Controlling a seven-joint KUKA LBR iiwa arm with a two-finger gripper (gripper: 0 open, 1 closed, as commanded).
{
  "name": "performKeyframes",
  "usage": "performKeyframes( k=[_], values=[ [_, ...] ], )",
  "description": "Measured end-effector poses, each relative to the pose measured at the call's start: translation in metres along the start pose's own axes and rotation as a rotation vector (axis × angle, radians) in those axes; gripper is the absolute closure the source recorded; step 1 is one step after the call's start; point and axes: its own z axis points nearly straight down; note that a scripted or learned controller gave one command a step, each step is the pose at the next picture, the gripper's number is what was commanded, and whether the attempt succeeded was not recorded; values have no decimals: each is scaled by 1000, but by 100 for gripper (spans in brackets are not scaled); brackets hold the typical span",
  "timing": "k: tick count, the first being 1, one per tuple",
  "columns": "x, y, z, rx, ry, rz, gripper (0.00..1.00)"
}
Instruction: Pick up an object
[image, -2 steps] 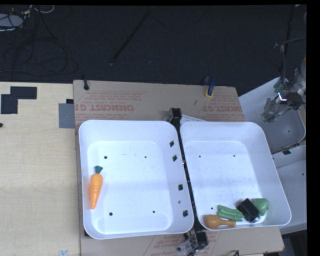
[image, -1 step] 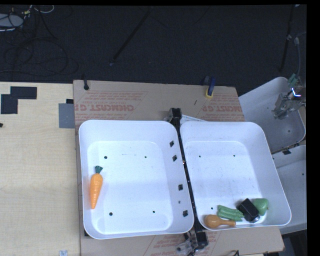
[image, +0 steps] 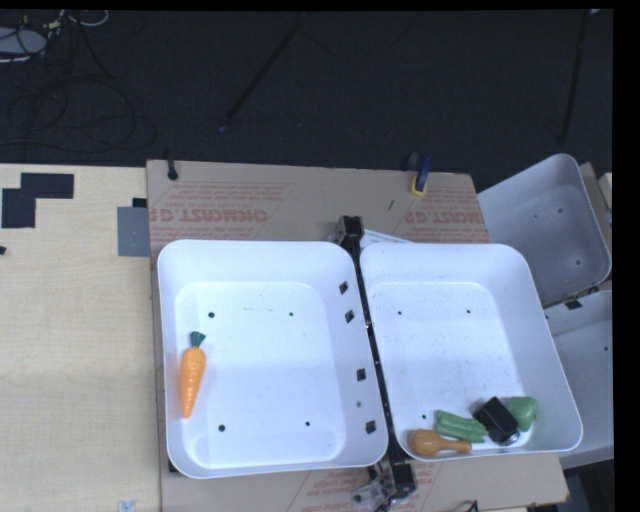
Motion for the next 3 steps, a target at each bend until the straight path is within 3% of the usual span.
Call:
performKeyframes(
  k=[1, 2, 3],
  values=[
    [34, -46, 117, 23, 9, -2, 100],
    [79, -64, 37, 2, 3, -10, 100],
    [91, -13, 179, 22, 6, -8, 100]
  ],
)
